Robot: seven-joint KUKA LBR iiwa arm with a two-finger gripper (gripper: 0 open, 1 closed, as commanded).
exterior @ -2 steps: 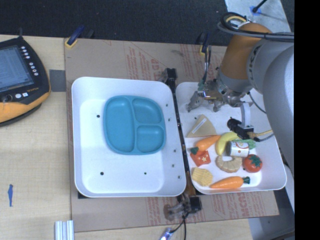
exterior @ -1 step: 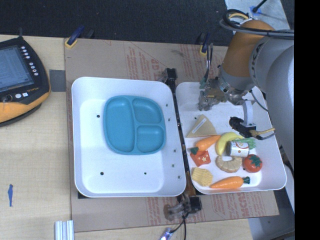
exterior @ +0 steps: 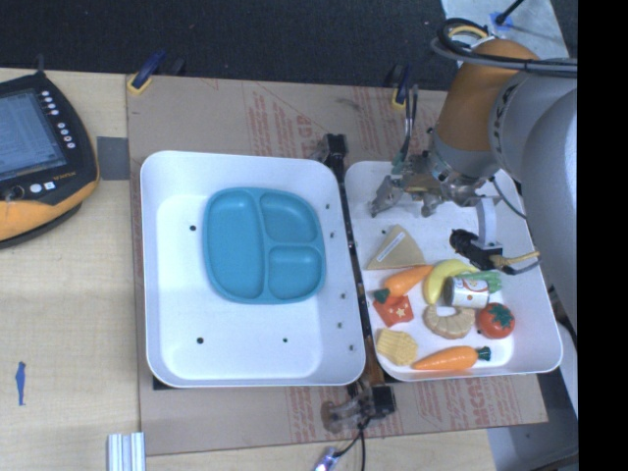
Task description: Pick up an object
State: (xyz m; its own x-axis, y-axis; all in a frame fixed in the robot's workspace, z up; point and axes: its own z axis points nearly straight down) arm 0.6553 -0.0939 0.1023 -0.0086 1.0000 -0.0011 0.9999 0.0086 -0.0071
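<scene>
At the far left of the frame an orange and black control pendant (exterior: pixel 34 160) lies on the wooden bench (exterior: pixel 69 312). Right of it, the left bin (exterior: pixel 167 351) holds a blue divided plate (exterior: pixel 263 244), which lies flat in the upper middle of that bin. The right bin (exterior: pixel 535 356) touches the left one along its side and holds the toy food, all in its lower half: a pale cheese wedge (exterior: pixel 395 248) near the middle, below it a small carrot (exterior: pixel 404 281), a red piece (exterior: pixel 394 308) and a yellow waffle-like piece (exterior: pixel 396 345), then a long carrot (exterior: pixel 446 359) along the lower wall, a round cookie (exterior: pixel 448 321), a yellow banana (exterior: pixel 444 275), a small can (exterior: pixel 471 290) lying on its side and a red tomato (exterior: pixel 496 321) at the right. The arm (exterior: pixel 549 155) comes in from the right edge, with its orange band (exterior: pixel 476 86) in the upper right, and the wrist points down toward the upper part of the right bin. The gripper (exterior: pixel 407 202) is over the upper left corner of this bin, and its two fingers are spread apart with nothing between them. The cheese wedge is the nearest object, just below the fingertips and not touching them; the other food lies lower and more to the right, well apart from the gripper.
</scene>
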